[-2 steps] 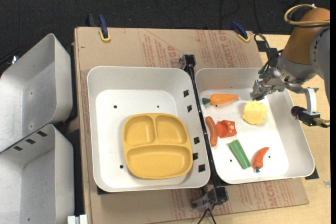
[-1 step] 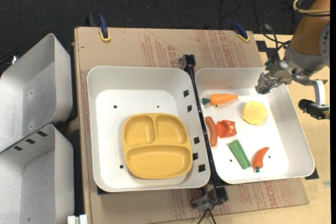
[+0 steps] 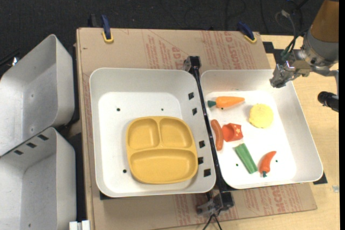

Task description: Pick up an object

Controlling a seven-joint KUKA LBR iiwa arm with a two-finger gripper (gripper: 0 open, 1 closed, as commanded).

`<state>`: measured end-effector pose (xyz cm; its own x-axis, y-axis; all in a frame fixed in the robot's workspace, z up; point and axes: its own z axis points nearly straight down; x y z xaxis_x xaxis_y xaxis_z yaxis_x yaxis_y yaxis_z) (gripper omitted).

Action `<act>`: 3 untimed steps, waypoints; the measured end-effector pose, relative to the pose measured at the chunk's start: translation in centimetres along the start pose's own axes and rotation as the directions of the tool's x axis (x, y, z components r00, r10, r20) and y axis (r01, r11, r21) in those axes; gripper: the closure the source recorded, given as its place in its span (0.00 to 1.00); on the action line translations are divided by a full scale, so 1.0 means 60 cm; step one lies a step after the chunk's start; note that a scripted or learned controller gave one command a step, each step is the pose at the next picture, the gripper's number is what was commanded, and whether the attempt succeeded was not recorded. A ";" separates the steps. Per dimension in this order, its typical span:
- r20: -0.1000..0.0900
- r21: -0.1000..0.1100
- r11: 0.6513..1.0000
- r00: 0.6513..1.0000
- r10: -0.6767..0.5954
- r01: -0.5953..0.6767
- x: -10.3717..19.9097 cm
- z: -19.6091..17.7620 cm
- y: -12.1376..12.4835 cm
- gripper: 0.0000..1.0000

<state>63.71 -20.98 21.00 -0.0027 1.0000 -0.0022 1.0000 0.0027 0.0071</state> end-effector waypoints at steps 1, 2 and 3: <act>0.000 0.000 1.000 1.000 0.000 0.000 0.000 -0.075 0.003 1.00; -0.004 0.009 1.000 1.000 -0.004 0.004 0.084 -0.053 -0.032 1.00; -0.004 0.009 1.000 1.000 -0.005 0.005 0.180 -0.050 -0.056 1.00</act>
